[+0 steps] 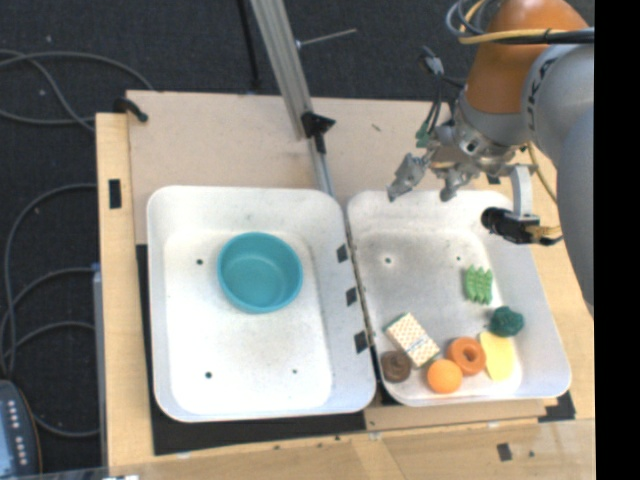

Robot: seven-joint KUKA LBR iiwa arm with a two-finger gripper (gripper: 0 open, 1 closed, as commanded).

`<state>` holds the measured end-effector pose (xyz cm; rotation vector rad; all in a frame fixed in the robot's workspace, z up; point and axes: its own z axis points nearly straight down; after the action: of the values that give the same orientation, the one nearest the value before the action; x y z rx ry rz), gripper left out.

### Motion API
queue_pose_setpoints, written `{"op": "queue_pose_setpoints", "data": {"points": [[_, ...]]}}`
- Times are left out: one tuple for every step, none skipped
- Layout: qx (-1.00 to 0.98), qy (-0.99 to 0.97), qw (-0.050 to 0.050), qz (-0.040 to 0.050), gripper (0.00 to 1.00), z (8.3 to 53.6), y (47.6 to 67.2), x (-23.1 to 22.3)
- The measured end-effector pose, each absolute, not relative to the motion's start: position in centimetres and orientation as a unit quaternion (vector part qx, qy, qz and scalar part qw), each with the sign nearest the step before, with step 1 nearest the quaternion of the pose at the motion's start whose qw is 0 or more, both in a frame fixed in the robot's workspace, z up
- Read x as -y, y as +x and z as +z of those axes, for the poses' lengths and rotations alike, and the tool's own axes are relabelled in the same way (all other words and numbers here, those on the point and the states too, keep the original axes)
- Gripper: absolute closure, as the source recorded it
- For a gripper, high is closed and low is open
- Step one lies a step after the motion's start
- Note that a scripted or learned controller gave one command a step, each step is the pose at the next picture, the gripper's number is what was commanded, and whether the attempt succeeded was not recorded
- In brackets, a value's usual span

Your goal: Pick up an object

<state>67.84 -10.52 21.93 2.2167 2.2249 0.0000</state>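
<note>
My gripper [426, 182] hangs above the far edge of the right bin [420, 258], its two fingers spread apart with nothing between them. The small objects lie in the bin's near right part, well away from the gripper: a green ridged piece [478, 285], a dark green broccoli-like piece [506, 320], a yellow piece [498, 356], an orange ring [466, 354], an orange ball [444, 376], a checkered cracker-like block [412, 338] and a brown disc [396, 367].
The left bin [200, 368] holds a teal bowl [260, 271]. A slanted metal post [290, 68] rises behind the bins' shared edge. A black fitting [510, 224] sits by the right bin's far right rim. Cables lie on the dark floor at left.
</note>
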Motion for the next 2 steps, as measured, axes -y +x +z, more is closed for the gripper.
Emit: {"op": "queue_pose_setpoints", "data": {"points": [[-0.708, 0.706, 0.001, -0.0004, 0.0, 21.9, 67.8, 10.6], [-0.707, 0.707, -0.001, -0.0027, 0.0, 16.4, 66.8, 11.1]]}}
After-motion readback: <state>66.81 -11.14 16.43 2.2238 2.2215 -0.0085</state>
